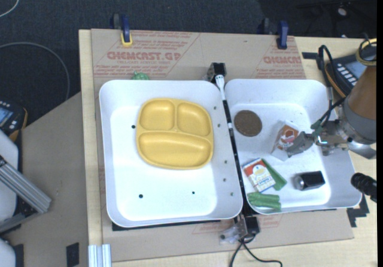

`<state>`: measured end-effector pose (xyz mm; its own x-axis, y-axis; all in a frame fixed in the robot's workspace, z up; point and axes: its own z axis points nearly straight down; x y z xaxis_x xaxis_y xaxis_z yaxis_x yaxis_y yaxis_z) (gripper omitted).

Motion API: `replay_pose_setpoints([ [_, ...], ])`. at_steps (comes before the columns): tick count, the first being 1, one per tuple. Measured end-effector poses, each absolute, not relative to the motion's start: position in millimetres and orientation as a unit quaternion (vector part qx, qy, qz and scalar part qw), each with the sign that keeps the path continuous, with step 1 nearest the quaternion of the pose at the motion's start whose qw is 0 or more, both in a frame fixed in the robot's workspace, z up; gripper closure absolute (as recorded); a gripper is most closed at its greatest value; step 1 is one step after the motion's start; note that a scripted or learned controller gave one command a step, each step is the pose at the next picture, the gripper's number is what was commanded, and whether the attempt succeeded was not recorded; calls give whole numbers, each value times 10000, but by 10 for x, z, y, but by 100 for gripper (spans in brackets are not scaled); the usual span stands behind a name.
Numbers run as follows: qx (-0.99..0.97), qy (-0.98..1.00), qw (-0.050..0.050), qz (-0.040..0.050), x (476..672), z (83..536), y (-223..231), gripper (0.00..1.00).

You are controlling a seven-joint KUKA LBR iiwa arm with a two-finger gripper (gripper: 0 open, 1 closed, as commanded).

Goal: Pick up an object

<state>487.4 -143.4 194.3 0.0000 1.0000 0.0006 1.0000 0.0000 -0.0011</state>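
The right bin (272,93) holds several small objects. A brown round disc (247,123) lies near its left wall. A clear packet with a red print (286,136) sits in the middle. A red, white and green box (259,175) lies toward the front, with a green object (264,200) by the front rim and a black block (310,180) to the right. My gripper (301,143) reaches in from the right and is low against the right side of the packet. Whether it touches the packet is unclear.
The left bin (119,158) holds a yellow divided plate (175,133). A black bar (226,117) runs along the seam between the bins. Blue clamps (124,26) (282,33) pin the board at the back. Cables and a device (341,71) lie at the far right.
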Motion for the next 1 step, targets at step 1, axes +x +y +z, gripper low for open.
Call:
replay_pose_setpoints([
  [1,-7070,-7072,-10,-4,4881,2050,-1436,100],
])
